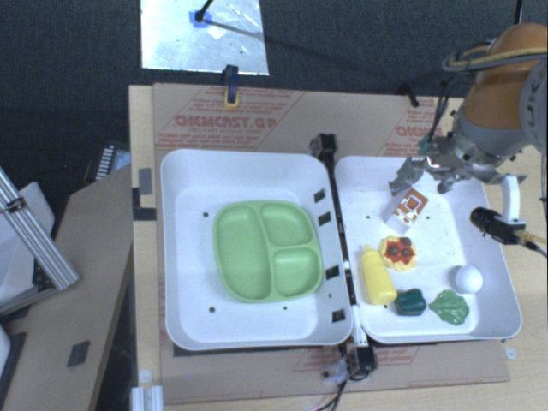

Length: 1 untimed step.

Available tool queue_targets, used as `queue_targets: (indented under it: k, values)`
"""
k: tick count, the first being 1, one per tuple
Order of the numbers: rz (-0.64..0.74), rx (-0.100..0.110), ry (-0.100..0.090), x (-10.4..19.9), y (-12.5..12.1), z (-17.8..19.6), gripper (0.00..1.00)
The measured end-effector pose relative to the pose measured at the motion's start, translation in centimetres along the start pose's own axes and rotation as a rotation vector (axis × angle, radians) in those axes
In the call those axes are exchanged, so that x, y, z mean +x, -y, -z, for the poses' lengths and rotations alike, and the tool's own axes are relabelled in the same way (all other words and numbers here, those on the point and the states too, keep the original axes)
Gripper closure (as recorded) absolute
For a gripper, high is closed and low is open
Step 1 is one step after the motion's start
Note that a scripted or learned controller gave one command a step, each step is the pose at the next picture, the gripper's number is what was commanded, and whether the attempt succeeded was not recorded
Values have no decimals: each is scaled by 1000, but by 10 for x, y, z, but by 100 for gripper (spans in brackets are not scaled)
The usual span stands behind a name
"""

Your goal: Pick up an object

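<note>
My gripper (426, 180) hangs over the back of the right bin (492, 319), open, with nothing between its fingers (403, 179). Just in front of it and slightly left lies a small white and orange carton (408, 209), tilted on the bin floor. Further forward are a red and yellow toy (399, 252), a yellow bottle (378, 277), a dark green piece (411, 302), a light green leafy piece (450, 306) and a white ball (467, 278).
The left bin (184, 229) holds a green divided plate (265, 251). A black divider with clips (336, 229) runs between the bins. A black fitting (491, 222) juts over the right bin's right side. The arm's orange band (505, 84) stands at the upper right.
</note>
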<state>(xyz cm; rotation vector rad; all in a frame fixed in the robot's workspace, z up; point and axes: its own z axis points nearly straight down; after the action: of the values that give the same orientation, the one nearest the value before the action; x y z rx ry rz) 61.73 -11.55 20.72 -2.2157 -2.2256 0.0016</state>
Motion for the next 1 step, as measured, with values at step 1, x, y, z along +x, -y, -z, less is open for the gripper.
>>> queue_targets:
  k: [1]
  values:
    - [-3, 1, 0, -2, 2, -63, 0]
